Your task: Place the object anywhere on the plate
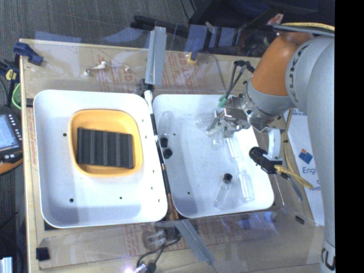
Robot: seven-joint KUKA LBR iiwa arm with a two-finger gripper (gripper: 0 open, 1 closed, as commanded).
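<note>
- End effector hangs low over the upper middle of the right bin, among clear plastic pieces; whether it is open or closed cannot be told, and nothing can be made out in its grip.
- Likely object: a clear tube with a dark cap, lying flat in the lower right of that bin, its long axis running from upper right to lower left, cap toward the upper end.
- Another clear tube lies just beside it, nearly upright in the frame.
- Yellow plate sits in the left bin, holding a dark ribbed block, well apart from the tubes.
- Both bins rest side by side on the worktop, so a carry leftward across the shared rims seems needed.
</note>
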